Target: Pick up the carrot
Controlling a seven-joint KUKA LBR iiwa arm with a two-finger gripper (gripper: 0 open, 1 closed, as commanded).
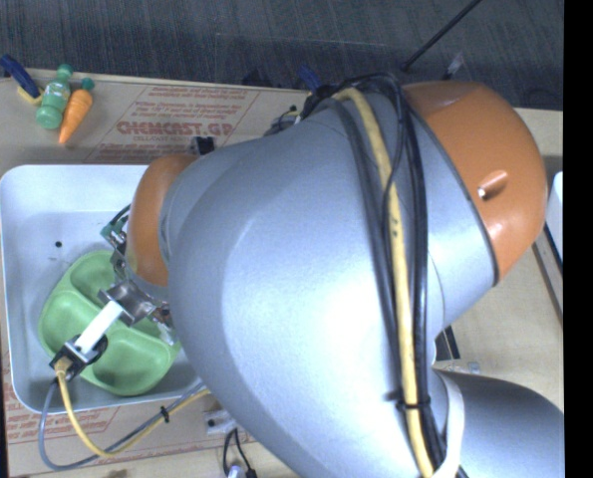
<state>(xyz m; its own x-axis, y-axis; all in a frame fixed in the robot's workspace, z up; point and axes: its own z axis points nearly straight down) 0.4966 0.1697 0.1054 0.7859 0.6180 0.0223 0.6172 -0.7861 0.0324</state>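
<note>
The carrot (pixel 75 114) is found outside the bins, on the brown cardboard (pixel 176 127) past the far left corner of the left bin (pixel 27 227). It is laid right beside a small green bottle (pixel 51 106). The gripper (pixel 129 302) is held over a green toy pepper (pixel 77 317) in that bin. From there the carrot is up and to the left in the view, well apart. It is laid on a slant, pointy end nearer the bin. It is small and orange with a green top. Whether the gripper is gripping anything cannot be told.
</note>
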